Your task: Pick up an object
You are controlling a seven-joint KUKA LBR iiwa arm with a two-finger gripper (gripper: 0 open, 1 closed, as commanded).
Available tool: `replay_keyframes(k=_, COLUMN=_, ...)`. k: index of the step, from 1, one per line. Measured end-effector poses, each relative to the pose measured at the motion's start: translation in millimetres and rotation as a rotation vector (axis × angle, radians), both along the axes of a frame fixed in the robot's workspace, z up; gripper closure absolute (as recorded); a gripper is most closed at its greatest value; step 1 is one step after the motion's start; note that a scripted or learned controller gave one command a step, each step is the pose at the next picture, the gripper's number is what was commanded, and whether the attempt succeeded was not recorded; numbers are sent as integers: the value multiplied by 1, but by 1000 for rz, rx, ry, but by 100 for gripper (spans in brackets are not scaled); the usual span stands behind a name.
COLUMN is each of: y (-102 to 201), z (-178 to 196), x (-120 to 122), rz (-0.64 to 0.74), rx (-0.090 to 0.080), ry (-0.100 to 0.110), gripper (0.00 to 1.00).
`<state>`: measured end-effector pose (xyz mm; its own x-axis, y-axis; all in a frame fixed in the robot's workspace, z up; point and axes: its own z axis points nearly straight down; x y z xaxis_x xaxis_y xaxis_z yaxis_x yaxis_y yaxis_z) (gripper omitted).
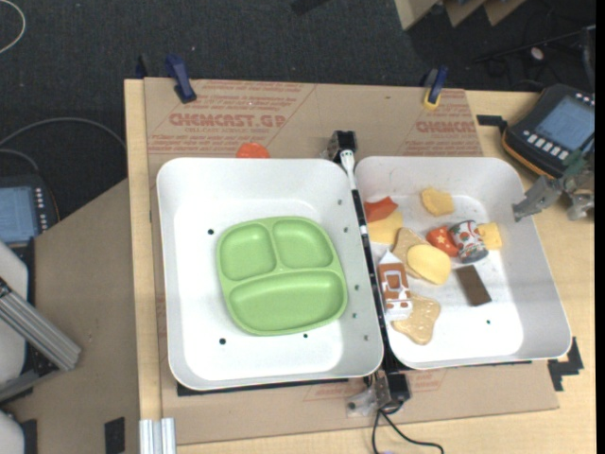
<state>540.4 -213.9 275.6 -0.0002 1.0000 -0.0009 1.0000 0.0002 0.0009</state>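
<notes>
The right white bin point(529, 301) holds several toy foods. Among them are a yellow lemon-like piece point(428, 264), a red piece point(380, 206), an orange wedge point(383, 229), a small yellow chunk point(437, 200), a printed can point(468, 240), a brown bar point(474, 286), a bone-shaped biscuit point(417, 320) and an orange-and-white packet point(394, 288). My gripper point(531, 203) is a grey shape over the bin's right rim, right of and apart from the pile. Nothing is seen in it.
The left white bin point(189, 348) holds a green divided plate point(281, 274). An orange object point(251, 150) lies behind that bin. Two blue clamps point(180, 78) point(434, 86) grip the board's back edge. A handheld pendant point(558, 130) lies at the far right.
</notes>
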Motion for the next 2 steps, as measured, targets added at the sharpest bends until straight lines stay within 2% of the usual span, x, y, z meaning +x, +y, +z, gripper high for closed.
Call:
replay_keyframes(k=1, y=-7, z=-180, x=11, rz=2, rx=9, ry=8, gripper=0)
replay_keyframes(k=2, y=100, z=-189, x=56, rz=8, rx=-2, ry=-8, gripper=0)
